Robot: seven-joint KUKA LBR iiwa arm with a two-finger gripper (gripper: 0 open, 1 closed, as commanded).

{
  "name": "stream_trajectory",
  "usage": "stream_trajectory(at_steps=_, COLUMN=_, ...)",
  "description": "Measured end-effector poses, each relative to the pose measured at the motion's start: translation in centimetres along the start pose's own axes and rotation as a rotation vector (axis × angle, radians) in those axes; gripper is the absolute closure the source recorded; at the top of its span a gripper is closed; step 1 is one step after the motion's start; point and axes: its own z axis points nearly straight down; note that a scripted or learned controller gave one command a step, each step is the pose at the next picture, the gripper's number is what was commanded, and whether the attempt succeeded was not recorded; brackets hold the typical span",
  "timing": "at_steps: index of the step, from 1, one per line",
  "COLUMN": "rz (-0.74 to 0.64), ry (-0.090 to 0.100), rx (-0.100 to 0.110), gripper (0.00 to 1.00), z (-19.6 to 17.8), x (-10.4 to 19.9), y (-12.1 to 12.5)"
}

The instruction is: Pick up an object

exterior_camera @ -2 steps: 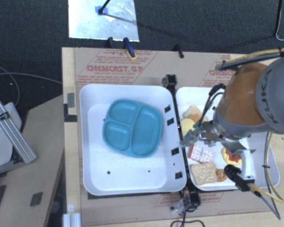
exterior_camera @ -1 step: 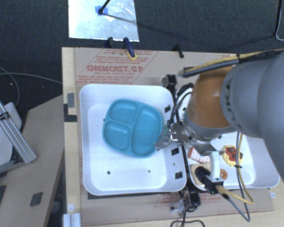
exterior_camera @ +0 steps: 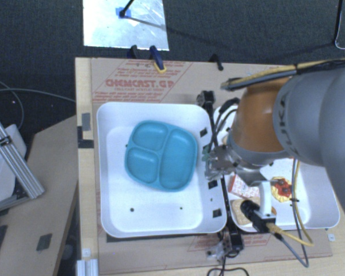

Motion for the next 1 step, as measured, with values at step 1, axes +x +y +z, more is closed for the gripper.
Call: stream_trajectory(at_steps=1, rz=0.001, ry=-0.002, rx=-0.007, gripper=1.0, z=-5.47, x=-1.37, y=6.51)
